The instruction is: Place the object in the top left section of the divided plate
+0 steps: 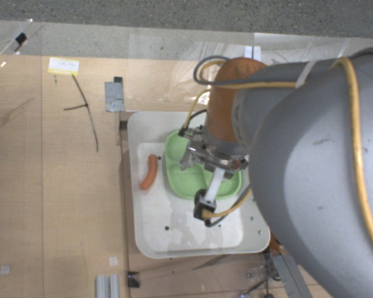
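One sausage (149,171) is seen lying in the white bin (186,238) just beside the green plate (174,151), so pickup is judged pending; the end effector (208,154), whose grip state cannot be told, is poised over the plate and must be brought to the sausage.

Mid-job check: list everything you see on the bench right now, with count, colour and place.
sausage: one, orange-red, on the bin floor left of the plate, apart from it
divided plate: one, light green, mid-bin, mostly covered by the arm
bin: one, white, on the bench
label: one, yellow, on the bench at upper left
bracket: one, grey metal, just beyond the bin's upper left corner
wire: one, thin and dark, on the bench left of the bin
arm: one, grey with an orange band, reaching in from the right
gripper: one, at the arm's end, over the plate
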`<move>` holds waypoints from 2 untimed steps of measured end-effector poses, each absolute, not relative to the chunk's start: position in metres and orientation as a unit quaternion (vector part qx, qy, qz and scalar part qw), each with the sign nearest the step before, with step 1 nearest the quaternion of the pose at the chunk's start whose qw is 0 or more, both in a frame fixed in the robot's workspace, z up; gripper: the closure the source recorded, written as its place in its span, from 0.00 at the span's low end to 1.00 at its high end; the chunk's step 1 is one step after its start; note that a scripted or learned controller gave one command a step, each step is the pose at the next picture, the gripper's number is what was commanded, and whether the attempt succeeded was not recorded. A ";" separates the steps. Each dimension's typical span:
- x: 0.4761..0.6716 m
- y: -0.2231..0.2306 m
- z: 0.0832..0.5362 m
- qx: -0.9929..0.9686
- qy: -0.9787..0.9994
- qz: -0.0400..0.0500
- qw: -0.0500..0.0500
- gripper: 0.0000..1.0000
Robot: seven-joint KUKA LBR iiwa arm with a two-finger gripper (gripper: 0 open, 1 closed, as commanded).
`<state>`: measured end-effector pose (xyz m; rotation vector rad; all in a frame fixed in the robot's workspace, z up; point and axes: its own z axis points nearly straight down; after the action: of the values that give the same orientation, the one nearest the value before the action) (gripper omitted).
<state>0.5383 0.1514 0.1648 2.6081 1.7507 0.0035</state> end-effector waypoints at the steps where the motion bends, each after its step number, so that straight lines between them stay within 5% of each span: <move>1: 0.515 0.175 0.129 0.975 0.221 0.000 -0.001 0.00; 2: 0.555 0.201 0.150 0.937 0.351 0.001 0.000 0.00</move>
<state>0.5546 0.2011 0.1500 2.9422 1.1017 0.0026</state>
